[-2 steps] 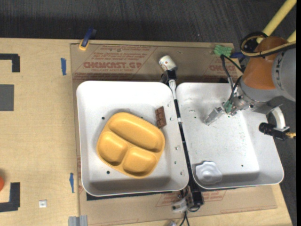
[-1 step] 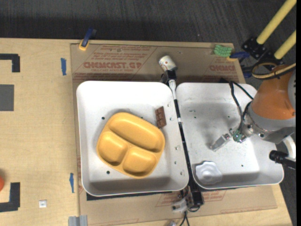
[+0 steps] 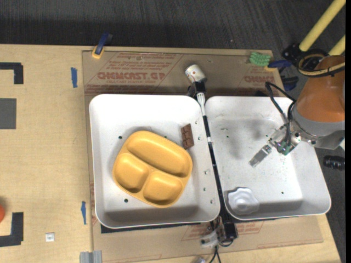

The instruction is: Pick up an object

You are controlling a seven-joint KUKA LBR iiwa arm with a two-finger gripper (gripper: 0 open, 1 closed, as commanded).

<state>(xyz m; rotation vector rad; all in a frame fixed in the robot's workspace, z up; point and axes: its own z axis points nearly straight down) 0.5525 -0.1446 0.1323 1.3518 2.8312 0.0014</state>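
- The bench (image 3: 38,147) is pale wood-coloured, with a brown printed board (image 3: 137,73) lying under the bins.
- The left bin (image 3: 104,125) and the right bin (image 3: 307,193), both shallow and white, sit side by side, touching along their inner edges.
- The arm (image 3: 323,100) reaches in from the right, its orange band above the grey wrist, over the right bin's right side.
- A yellow divided plate (image 3: 152,167) with three compartments lies tilted in the middle of the left bin.
- A clear plastic cup-like piece (image 3: 243,200) rests near the right bin's front left corner.
- The gripper (image 3: 262,155) hangs over the middle of the right bin, pointing left and down; I cannot tell how its jaws stand, and nothing shows between them.
- A small brown chocolate-like bar (image 3: 187,136) lies just beside the plate's upper right edge, near the left bin's right wall.
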